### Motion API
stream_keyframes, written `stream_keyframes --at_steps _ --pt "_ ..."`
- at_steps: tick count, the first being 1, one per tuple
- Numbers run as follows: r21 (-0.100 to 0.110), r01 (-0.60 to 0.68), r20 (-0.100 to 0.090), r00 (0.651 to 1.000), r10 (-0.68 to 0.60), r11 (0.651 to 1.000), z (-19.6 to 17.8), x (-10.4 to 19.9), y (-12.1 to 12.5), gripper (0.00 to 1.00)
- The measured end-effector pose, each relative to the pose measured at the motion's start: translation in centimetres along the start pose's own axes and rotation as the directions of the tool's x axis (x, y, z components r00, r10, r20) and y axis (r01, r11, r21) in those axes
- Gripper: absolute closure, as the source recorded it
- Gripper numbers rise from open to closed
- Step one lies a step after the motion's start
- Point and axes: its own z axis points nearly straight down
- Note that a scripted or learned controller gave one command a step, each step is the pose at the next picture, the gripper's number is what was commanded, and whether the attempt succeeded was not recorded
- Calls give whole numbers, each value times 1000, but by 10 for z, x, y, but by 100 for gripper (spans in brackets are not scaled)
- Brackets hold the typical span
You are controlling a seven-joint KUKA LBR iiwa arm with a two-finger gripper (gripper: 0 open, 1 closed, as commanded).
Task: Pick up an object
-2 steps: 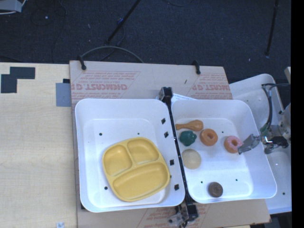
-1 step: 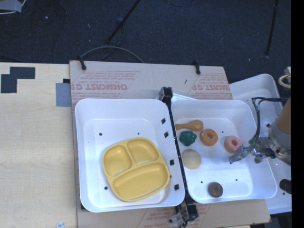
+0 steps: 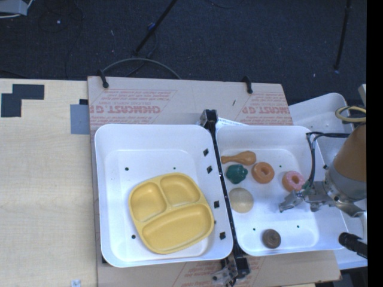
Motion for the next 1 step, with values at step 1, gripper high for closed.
stream_keyframes --at_steps 1 --pt "-1 -3 1 1000 3 1000 -11 -2 0 100"
